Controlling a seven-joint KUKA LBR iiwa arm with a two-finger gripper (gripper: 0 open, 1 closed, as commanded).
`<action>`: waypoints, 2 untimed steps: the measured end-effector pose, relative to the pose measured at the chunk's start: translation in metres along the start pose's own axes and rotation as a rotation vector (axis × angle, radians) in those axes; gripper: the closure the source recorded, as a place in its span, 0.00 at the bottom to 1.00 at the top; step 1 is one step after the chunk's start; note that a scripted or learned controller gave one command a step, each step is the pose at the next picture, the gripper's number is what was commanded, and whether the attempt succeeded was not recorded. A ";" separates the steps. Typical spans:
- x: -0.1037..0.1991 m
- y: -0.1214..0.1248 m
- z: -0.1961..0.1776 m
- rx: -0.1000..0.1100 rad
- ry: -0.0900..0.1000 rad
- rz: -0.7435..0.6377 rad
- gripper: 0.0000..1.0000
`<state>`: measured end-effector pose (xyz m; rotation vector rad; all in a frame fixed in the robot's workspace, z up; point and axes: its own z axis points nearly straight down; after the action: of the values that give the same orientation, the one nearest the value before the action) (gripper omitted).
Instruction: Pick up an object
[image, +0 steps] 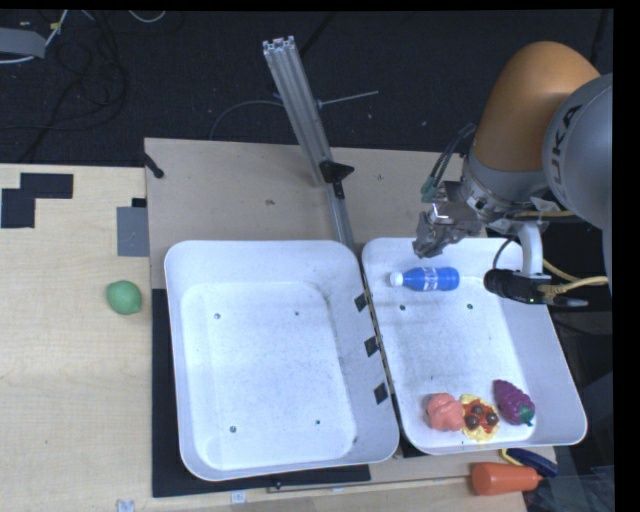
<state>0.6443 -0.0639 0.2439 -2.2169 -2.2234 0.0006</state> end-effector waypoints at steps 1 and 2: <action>0.045 -0.002 0.008 0.000 0.000 0.000 1.00; 0.087 0.002 0.012 -0.001 -0.001 0.001 1.00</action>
<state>0.6464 0.0226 0.2319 -2.2185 -2.2235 0.0006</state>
